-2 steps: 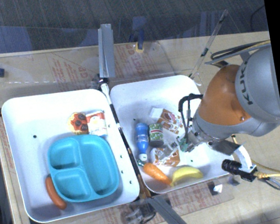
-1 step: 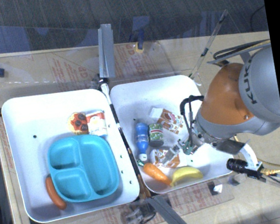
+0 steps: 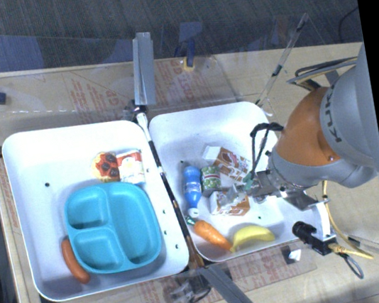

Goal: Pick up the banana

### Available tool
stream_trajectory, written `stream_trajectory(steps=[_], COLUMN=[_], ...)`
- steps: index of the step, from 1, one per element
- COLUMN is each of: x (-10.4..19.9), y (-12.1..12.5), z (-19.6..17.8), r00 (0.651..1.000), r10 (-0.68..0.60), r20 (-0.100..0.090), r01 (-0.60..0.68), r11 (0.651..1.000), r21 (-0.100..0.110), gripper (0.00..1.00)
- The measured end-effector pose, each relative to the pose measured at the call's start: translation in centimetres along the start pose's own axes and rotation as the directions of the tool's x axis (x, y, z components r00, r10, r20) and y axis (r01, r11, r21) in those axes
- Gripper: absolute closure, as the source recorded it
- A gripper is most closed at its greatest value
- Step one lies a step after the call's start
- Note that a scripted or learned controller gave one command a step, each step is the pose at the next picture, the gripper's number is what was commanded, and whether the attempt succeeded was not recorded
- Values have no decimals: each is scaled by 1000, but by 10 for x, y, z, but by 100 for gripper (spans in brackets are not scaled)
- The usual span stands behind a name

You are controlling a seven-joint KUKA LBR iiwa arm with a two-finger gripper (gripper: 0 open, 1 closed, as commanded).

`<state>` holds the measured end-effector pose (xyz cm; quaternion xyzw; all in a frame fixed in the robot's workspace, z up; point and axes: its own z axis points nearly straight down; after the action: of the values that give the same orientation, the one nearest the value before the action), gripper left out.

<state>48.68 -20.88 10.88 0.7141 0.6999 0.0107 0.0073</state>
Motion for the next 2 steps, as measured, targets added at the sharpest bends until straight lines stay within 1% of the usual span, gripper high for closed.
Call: stream_trajectory(steps=[1, 2], x=[0, -3], y=[2, 2], z=[-1, -1], r00=[987, 926], r10=[-161, -378], r20=[12, 12], r01=[161, 378], r11=[987, 926], r21=[-6, -2], gripper=[0, 0])
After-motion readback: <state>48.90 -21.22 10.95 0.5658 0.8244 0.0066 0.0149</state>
